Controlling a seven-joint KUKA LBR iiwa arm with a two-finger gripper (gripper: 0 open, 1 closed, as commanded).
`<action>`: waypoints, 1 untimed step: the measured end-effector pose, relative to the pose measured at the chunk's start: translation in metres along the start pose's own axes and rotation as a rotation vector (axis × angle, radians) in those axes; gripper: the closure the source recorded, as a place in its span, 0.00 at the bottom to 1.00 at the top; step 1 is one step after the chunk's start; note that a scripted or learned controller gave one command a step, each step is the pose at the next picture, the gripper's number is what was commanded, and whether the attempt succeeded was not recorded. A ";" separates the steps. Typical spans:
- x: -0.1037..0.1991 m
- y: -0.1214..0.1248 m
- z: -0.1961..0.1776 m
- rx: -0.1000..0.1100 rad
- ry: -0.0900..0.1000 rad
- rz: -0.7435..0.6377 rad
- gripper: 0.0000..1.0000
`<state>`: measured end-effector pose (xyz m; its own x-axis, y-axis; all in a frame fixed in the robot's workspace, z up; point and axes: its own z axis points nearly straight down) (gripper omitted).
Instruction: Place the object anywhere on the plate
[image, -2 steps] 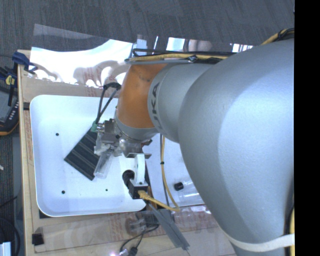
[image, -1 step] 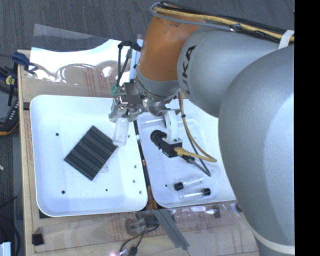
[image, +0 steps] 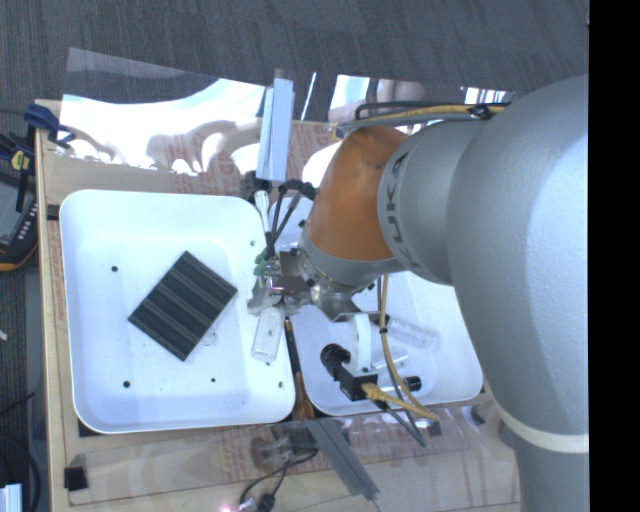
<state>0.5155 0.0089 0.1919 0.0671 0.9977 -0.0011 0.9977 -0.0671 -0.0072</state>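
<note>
From the right of the camera view the grey arm (image: 480, 200) reaches over the right bin (image: 455, 375), its orange band (image: 350, 205) above the wrist, and the gripper (image: 272, 300) hangs at the right edge of the left bin (image: 90, 300). Whether the claw is clenched or released cannot be told. On the left bin's floor lies a dark, ribbed, square plate (image: 183, 304), turned diamond-wise, just left of the gripper. A small clear, pale object (image: 266, 336) sits directly below the gripper, by the bin's right wall.
</note>
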 end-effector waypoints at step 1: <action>0.007 0.043 0.001 -0.003 0.001 -0.058 1.00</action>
<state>0.5586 0.0132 0.1908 0.0095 1.0000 0.0003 0.9999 -0.0095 -0.0044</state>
